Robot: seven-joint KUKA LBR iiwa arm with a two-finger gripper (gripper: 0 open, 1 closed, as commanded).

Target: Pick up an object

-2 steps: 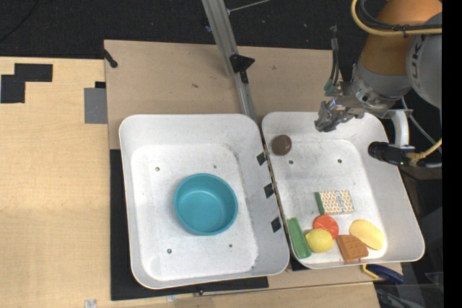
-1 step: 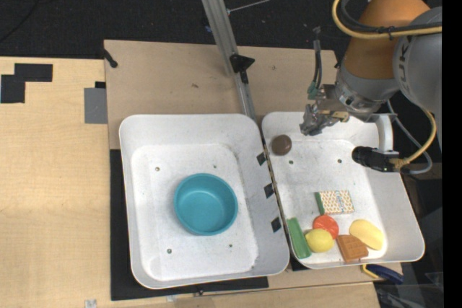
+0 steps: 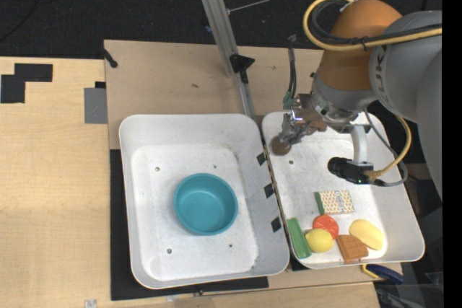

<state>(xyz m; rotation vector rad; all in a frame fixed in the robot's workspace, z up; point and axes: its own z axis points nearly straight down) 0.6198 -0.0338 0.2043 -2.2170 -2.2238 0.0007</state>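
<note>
End effector (image 3: 283, 139) sits at right bin's (image 3: 404, 245) far-left corner; grip state unclear. Yellow ball (image 3: 318, 240) (near edge) prob. light, rigid, slippery; pinch across its middle.

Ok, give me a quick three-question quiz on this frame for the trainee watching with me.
1. True or false: the teal bowl sits in the left bin.
2. Which corner of the right bin holds the cluster with the green block and yellow ball: A near, B far?
3. Fill in: the tool is over the ___ bin.

Key: 1 true; 2 A; 3 right.
</note>
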